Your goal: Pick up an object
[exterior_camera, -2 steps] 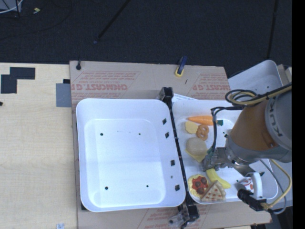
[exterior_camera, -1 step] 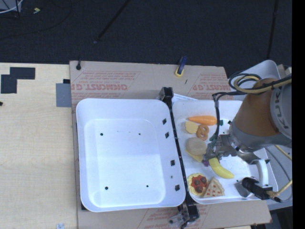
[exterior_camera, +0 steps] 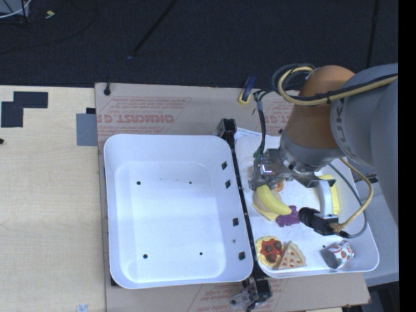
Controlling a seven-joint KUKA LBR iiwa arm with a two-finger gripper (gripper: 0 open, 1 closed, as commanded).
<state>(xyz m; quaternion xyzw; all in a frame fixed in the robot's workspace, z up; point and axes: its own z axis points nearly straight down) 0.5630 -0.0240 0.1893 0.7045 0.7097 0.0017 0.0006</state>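
Observation:
My gripper point(exterior_camera: 265, 173) hangs low over the left part of the right bin point(exterior_camera: 370, 255), just above the upper end of a yellow banana point(exterior_camera: 270, 203). Whether it touches the banana is unclear. A small purple toy point(exterior_camera: 286, 218) lies against the banana's lower right end. Near the bin's front edge sit a round yellow tart with red berries point(exterior_camera: 268, 248) and a pizza slice point(exterior_camera: 293, 257). A grey and white cup-like object point(exterior_camera: 338, 254) lies in the front right corner. The arm hides the back of this bin.
The left white bin point(exterior_camera: 120, 174) lies beside the right one, with a black clipped divider point(exterior_camera: 236, 194) between them. A yellow and white object point(exterior_camera: 330, 197) shows under the wrist. Both bins rest on a cardboard sheet point(exterior_camera: 156, 112).

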